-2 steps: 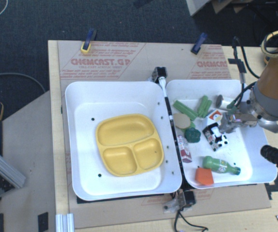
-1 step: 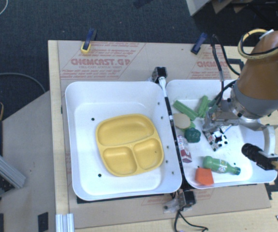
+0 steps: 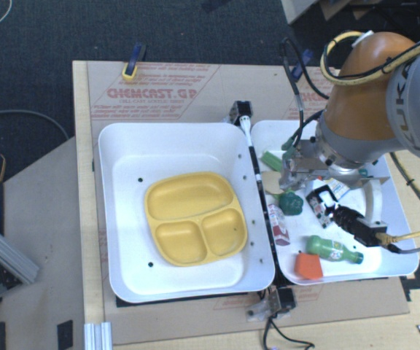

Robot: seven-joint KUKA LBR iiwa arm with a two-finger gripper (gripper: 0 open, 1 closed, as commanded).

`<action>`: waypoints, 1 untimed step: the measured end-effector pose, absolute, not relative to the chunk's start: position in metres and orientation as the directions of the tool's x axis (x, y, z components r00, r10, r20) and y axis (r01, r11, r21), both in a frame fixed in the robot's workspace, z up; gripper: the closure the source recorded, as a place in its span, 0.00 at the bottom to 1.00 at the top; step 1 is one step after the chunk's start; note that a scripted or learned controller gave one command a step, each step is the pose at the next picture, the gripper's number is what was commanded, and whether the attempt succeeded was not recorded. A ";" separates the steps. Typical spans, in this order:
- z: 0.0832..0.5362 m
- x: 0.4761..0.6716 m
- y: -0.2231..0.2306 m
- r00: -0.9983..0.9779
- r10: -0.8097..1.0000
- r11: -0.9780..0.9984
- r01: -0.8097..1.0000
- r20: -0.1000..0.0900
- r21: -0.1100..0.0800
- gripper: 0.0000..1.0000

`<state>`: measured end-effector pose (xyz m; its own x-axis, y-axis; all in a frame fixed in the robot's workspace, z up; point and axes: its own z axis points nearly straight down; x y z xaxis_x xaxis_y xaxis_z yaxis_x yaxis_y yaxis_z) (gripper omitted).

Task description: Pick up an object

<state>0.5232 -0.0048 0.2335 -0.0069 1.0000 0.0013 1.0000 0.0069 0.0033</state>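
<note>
Nothing lifted yet.
The gripper is lowered over the green object; jaw state cannot be told.

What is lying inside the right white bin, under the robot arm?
In the right white bin lie a green plastic bottle, an orange block, a dark green round object and a red-and-white packet. The grey-and-orange arm covers the bin's upper part.

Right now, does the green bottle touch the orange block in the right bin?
Apart. The camera view shows a strip of white bin floor between the green bottle and the orange block.
</note>
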 end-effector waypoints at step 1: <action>0.236 0.526 0.050 -0.007 1.000 0.007 1.000 0.001 0.003 1.00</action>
<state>0.5264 0.0499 0.2360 -0.0070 1.0000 0.0012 1.0000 0.0070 0.0025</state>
